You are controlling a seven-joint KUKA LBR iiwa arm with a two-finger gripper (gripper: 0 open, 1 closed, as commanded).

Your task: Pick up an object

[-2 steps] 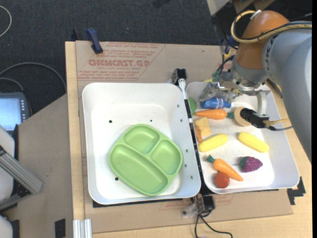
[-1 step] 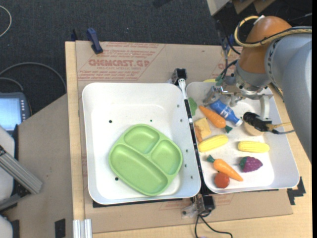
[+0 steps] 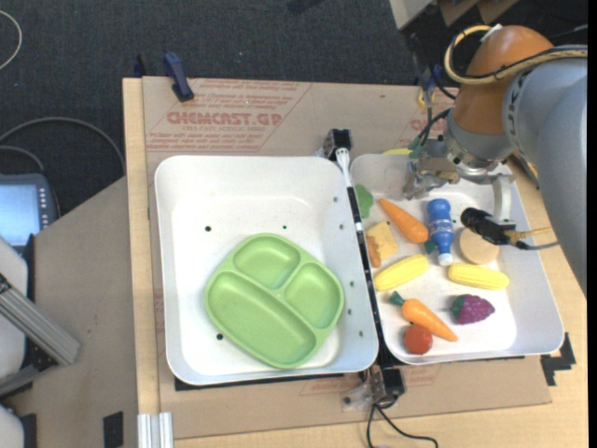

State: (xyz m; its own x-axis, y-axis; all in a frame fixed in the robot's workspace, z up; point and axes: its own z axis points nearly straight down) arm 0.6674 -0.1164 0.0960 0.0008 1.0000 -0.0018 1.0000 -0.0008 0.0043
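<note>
Carrot (image 3: 403,219) lay slantwise in the right bin (image 3: 536,339), just below and left of my tool (image 3: 431,177), its long axis running up-left to down-right, beside the blue bottle (image 3: 439,225). Whether the tool stood apart or together, I could not tell beneath the wrist.

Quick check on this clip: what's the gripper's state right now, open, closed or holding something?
Two-finger gripper: cannot be told; it hangs low over the far end of the right shallow white bin, with nothing visibly between its fingers.
</note>
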